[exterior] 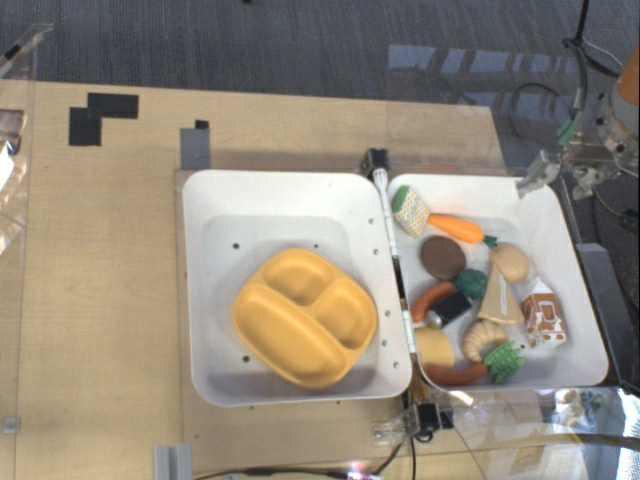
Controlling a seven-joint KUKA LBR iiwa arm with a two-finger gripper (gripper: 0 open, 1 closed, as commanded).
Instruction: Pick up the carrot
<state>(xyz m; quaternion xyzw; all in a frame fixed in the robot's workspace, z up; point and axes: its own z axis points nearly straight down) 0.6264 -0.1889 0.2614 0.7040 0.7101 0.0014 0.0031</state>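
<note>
Carrot lying at 12 o'clock in right bin; gripper hovering at its 2 o'clock, finger state unclear.

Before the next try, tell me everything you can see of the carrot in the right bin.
The orange toy carrot, smooth and plastic-looking, has a small green stub at its right end. It lies flat, nearly level and tilted slightly down to the right, near the back of the right white bin. Its left tip meets the green-and-white striped piece; the round brown disc sits just in front, about touching. Nothing covers it.
</note>
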